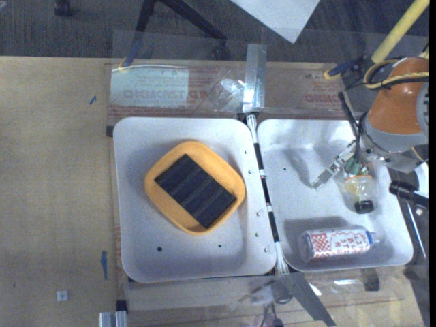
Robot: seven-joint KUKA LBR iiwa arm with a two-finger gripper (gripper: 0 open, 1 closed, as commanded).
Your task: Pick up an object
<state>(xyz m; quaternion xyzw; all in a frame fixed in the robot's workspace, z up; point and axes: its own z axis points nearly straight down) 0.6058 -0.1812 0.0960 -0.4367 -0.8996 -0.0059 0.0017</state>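
My gripper (343,169) hangs over the upper right part of the right bin (293,148), below the arm's orange band. Just below and to its right lies a small clear bottle with a black cap (360,193); the view does not show whether the gripper touches it. A red-and-white patterned tube (337,243) lies on its side near the right bin's front edge. In the left bin (136,237) rests a yellow rounded square object with a dark ribbed top (194,187).
A metal divider (262,182) runs between the two bins. Cables and a yellow rod (402,26) hang at the upper right near the arm. A crumpled clear wrapper (228,90) lies behind the bins.
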